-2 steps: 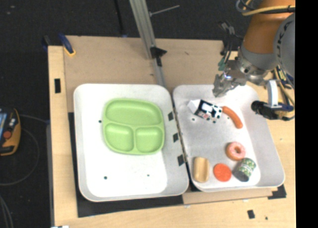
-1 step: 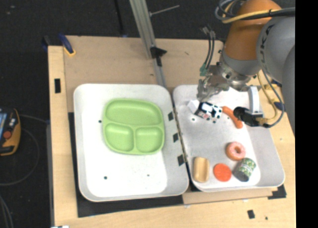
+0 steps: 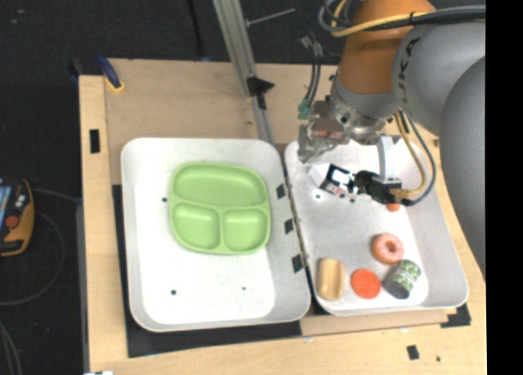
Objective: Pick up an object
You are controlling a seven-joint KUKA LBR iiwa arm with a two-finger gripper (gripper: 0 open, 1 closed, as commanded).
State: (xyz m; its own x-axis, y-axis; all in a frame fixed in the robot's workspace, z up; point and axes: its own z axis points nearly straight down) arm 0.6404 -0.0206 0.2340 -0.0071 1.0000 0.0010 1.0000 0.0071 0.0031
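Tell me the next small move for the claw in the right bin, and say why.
Probably shift toward the near end of the right bin and descend over the pink doughnut. The claw hangs at the bin's far left corner, while the doughnut, orange disc and tan block sit apart near the front.

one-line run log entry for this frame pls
gripper: over right bin far-left corner, nothing seen held | near edge: donut, orange disc, tan block | left bin: green tray
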